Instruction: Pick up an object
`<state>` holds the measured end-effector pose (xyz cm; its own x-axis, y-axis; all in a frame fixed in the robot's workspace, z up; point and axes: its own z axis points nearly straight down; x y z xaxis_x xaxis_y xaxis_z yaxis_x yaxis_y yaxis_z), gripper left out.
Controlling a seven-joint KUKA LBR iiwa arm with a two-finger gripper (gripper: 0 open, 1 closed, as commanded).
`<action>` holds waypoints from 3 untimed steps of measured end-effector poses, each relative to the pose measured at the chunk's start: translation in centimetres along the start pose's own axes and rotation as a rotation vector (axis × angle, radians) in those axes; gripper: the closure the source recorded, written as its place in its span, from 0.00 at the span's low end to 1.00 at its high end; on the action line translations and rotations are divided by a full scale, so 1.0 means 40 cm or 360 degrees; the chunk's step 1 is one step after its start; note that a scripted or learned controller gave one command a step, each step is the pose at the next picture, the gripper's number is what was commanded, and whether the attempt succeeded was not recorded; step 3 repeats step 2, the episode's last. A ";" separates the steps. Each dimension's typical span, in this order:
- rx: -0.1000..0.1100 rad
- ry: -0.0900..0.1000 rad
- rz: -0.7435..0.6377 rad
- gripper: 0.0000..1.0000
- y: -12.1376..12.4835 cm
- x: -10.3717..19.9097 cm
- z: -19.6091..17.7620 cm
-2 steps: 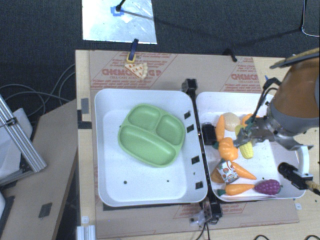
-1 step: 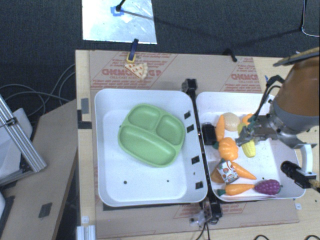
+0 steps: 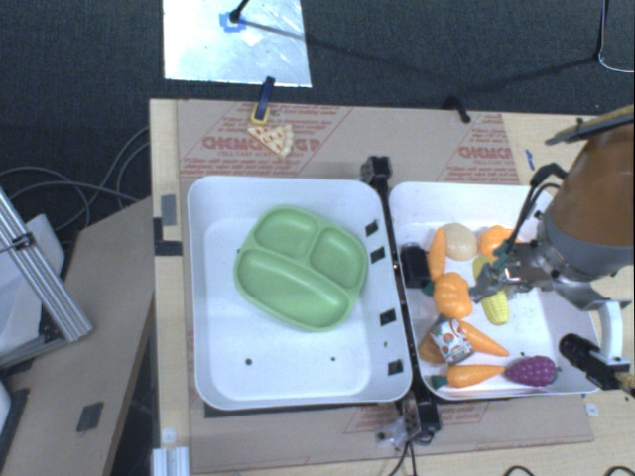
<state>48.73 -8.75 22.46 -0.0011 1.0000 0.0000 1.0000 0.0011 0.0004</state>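
Partly, the arm (image 3: 585, 216) hides the corn (image 3: 497, 305).

faded red block lettering, too blurred to read, is printed upside down in two places along the upper edge of the brown cardboard sheet (image 3: 327, 127) under the bins, at upper centre and upper right.

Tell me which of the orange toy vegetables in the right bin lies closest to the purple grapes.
The carrot along the bin's near edge: its tip nearly meets the purple grapes. The other orange pieces sit farther up the bin.
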 end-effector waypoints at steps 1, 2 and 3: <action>-0.0003 -0.0001 -0.0006 1.00 0.035 0.016 0.023; 0.0000 -0.0001 -0.0001 1.00 0.021 0.022 0.025; 0.0000 -0.0001 -0.0001 1.00 0.021 0.022 0.025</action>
